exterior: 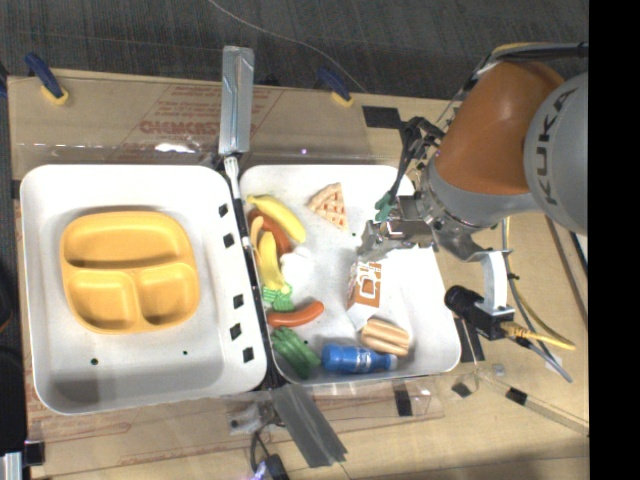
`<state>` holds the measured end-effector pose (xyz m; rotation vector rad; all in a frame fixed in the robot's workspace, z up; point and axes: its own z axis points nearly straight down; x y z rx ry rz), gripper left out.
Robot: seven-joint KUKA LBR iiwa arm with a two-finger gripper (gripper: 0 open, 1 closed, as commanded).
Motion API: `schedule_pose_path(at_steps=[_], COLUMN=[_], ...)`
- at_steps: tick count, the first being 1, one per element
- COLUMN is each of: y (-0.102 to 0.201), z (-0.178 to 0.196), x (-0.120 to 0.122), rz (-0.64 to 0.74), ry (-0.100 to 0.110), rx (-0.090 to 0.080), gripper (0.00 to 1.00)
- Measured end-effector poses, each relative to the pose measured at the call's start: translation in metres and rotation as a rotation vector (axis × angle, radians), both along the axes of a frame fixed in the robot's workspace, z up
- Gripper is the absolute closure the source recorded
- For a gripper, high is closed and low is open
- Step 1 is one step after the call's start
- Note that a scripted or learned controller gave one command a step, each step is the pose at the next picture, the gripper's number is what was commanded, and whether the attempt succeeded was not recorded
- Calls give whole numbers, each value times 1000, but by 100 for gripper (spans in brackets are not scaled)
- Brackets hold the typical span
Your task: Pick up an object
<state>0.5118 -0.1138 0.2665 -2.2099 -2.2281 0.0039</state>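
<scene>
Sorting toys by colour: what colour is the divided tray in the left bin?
Yellow-orange, seen plainly in the camera view: the divided tray.

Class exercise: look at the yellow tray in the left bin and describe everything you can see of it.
The yellow tray is a rounded rectangle of what looks like smooth moulded plastic, with raised rims dividing it into three compartments: one long one across the top and two smaller ones below. It lies flat and upright on the floor of the left bin, toward its upper left. Nothing lies in its compartments, and nothing but the bin touches it. The gripper is over the right bin.
</scene>
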Motion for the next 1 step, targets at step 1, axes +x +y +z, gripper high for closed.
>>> schedule_pose_path(at_steps=[1], y=[-85], z=[-124], x=[77], rz=[-143], ry=[11], rx=[0], gripper=[0])
